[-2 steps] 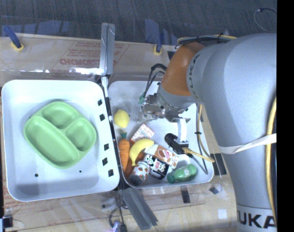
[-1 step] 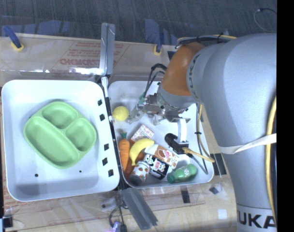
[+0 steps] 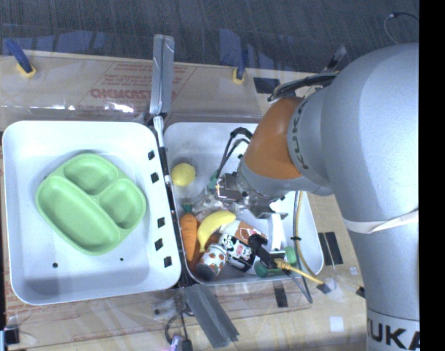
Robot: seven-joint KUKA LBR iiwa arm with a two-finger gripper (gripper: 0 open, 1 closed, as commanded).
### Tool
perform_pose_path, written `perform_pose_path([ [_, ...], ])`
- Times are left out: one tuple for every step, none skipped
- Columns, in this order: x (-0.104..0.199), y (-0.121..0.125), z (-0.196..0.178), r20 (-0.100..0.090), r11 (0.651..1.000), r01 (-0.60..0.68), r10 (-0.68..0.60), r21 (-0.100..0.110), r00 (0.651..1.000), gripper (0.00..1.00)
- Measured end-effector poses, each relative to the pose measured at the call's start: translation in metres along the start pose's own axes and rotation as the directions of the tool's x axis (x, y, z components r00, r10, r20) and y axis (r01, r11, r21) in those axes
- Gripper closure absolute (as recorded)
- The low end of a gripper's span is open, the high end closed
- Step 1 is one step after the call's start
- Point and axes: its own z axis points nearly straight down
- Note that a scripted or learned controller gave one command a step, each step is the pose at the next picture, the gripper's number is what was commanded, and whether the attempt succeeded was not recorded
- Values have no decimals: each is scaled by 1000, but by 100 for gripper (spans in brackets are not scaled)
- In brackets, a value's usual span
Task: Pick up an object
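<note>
The right bin point(image 3: 180, 139) holds a jumble of small things. A yellow round fruit point(image 3: 183, 174) lies near its left wall. Below it are an orange carrot point(image 3: 189, 237) and a yellow banana point(image 3: 214, 224), side by side. A black-and-white patterned item point(image 3: 238, 251) and a small green piece point(image 3: 271, 266) lie toward the bin's front. My gripper point(image 3: 222, 189) hangs low over the bin's middle, just above the banana and right of the yellow fruit. The wrist's orange band point(image 3: 275, 148) and the grey arm hide the bin's right half.
The left bin point(image 3: 32, 269) holds a light green divided plate point(image 3: 91, 202). A grey divider bar point(image 3: 162, 72) stands between the bins at the back. Clear plastic sheeting covers the bench behind them.
</note>
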Motion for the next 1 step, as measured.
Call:
perform_pose_path([
  [0, 1, -6, 1, 1000, 5, -5, 3, 1000, 100],
])
